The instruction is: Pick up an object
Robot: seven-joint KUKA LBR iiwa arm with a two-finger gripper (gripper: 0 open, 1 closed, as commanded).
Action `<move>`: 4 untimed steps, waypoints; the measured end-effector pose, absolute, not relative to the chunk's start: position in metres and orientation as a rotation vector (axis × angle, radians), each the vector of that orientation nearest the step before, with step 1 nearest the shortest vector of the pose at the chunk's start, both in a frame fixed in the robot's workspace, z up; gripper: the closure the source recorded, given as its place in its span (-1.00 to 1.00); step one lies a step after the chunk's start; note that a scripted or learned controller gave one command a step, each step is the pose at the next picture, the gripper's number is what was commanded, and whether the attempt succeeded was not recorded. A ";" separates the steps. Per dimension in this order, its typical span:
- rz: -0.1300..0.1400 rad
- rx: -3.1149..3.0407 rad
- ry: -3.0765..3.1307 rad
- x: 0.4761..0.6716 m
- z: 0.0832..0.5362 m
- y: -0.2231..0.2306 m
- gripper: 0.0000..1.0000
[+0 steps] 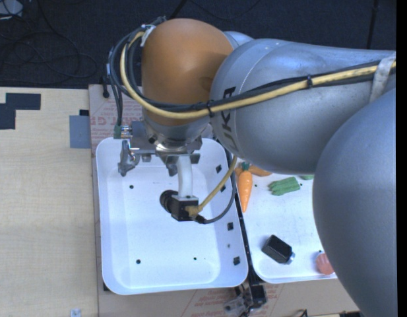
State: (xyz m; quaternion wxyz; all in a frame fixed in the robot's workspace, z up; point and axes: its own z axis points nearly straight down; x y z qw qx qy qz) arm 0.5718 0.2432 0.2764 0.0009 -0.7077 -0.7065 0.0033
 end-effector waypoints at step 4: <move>-0.011 -2.223 -2.227 0.607 0.324 0.176 -1.00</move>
